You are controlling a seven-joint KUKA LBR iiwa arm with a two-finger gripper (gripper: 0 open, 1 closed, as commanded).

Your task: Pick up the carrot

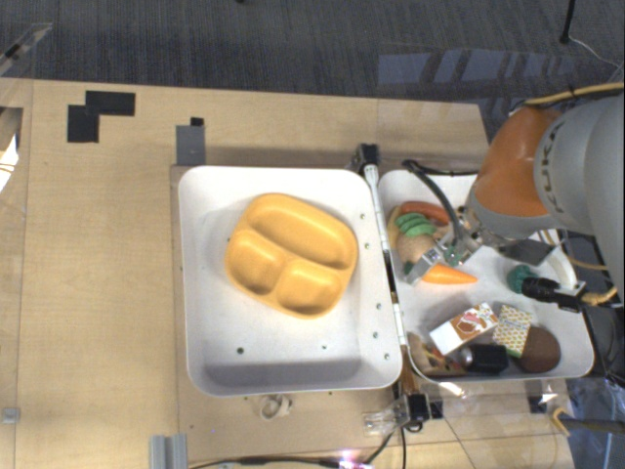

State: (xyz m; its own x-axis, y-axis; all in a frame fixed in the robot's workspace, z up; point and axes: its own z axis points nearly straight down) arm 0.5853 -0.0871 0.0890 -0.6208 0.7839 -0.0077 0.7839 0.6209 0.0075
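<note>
The carrot (453, 275) is a short orange cone lying in the middle of the right white bin (582, 358), its tip pointing right. My gripper (434, 260) hangs low over the bin at the carrot's upper left end, right against it, reaching down from the grey arm with the orange band (513, 169). The wrist hides part of the bin behind it. I cannot tell whether the carrot is gripped or only touched.
A big yellow bread-shaped object (291, 252) lies in the left bin (283, 369). The right bin also holds a green and red vegetable (416, 221), a beige round item (412, 250), a small carton (466, 326), a brown ball (540, 349) and a teal piece (521, 280).
</note>
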